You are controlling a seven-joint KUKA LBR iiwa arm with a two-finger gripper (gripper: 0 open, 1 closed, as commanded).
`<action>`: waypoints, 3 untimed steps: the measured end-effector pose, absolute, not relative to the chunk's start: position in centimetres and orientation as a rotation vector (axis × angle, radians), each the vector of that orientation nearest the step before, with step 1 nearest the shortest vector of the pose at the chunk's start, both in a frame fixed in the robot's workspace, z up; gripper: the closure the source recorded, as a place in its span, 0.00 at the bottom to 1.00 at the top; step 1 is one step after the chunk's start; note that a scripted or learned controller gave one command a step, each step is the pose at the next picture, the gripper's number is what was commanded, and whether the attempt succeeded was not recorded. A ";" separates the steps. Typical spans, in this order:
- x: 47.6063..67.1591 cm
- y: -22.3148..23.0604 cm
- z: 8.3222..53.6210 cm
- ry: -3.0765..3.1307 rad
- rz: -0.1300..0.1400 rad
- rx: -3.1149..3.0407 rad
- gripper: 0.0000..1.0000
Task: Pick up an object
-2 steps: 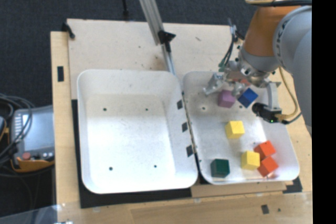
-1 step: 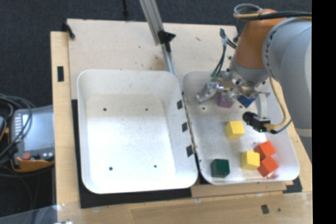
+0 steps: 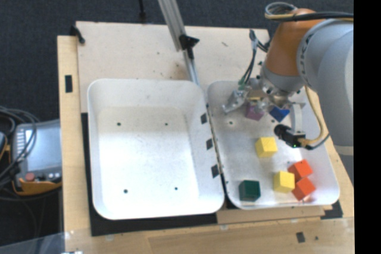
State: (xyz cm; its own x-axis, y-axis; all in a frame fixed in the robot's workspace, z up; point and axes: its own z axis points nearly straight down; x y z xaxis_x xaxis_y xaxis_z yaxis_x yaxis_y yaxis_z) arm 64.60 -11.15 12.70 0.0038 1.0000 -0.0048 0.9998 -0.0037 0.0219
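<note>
The grey two-finger gripper (image 3: 253,101) sits low over a small purple block (image 3: 255,113); I can't tell its grip. Poorly centred, it might nudge the block aside.

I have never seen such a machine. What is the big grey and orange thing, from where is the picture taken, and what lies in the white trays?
It is a robot arm, seen by one camera fixed above the bench, looking down at a slant. It reaches into the right bin. There lie two yellow cubes, two orange cubes, a green cube, and a purple block and blue block under the gripper. Whether it holds anything is unclear.
</note>
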 end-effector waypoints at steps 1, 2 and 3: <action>64.7 -11.3 13.7 2.196 0.022 2.215 1.00; 65.1 -11.2 20.1 2.219 0.008 2.214 1.00; 66.3 -11.0 25.5 2.221 0.008 2.213 1.00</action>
